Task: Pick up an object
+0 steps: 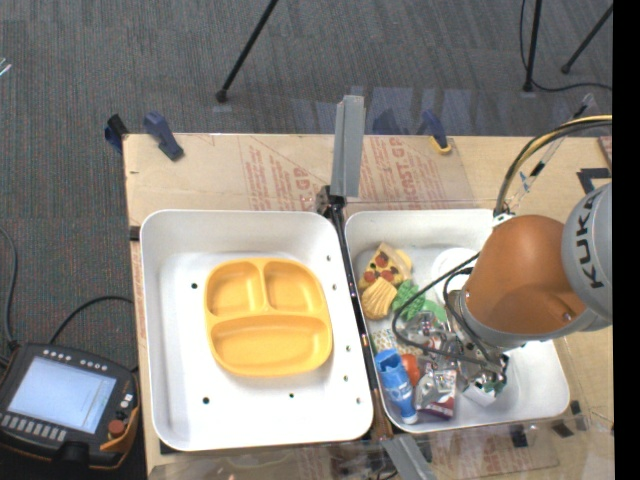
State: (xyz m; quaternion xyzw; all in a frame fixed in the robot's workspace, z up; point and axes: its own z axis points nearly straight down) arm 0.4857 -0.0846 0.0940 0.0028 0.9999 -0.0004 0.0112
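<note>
Since the gripper [462,360] hangs low over the right bin [548,393], can't tell jaw state; you'd want the foil packet [437,395] beside it: light, crinkly, slippery, so pinch mid-body.

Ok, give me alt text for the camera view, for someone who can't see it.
A grey and orange robot arm reaches into the right white bin, over small toys. The left white bin holds a yellow plastic divided plate.
</note>
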